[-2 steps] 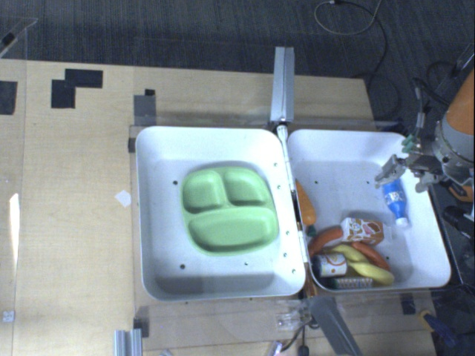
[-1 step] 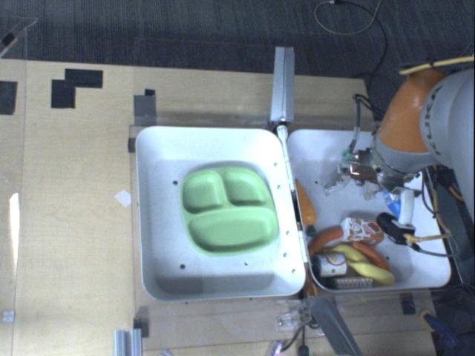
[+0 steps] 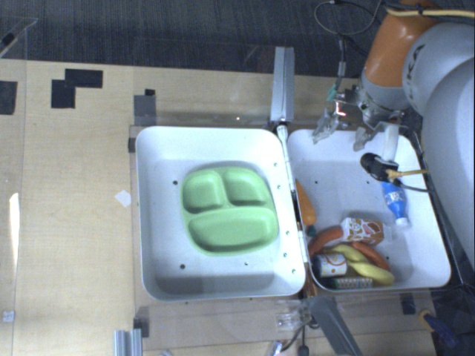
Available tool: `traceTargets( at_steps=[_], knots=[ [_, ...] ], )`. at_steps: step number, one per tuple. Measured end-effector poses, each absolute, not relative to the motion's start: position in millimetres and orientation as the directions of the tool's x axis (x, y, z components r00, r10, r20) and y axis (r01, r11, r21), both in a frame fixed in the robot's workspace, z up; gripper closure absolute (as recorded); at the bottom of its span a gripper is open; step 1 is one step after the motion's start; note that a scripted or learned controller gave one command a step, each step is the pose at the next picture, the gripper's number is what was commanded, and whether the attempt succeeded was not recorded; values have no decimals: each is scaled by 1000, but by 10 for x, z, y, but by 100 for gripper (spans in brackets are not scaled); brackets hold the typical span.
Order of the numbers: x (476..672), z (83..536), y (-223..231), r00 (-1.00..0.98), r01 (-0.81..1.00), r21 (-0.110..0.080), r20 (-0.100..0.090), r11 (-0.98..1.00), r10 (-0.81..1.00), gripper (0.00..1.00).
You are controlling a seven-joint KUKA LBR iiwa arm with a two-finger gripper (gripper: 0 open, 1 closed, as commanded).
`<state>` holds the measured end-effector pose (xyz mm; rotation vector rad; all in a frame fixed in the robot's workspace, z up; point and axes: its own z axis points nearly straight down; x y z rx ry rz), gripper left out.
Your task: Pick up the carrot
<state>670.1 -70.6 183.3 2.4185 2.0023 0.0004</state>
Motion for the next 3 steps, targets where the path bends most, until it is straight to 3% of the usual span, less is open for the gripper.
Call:
traceTargets(
  at_steps=[1, 2, 3],
  knots=[
    [6411, 926, -877, 94, 996, 1, 0, -94, 996, 0],
    [6425, 1012, -867, 90, 996, 2, 0, -90, 996, 100],
    [6108, 2123, -1193, 116, 993, 2, -1, -116, 993, 100]
  ],
)
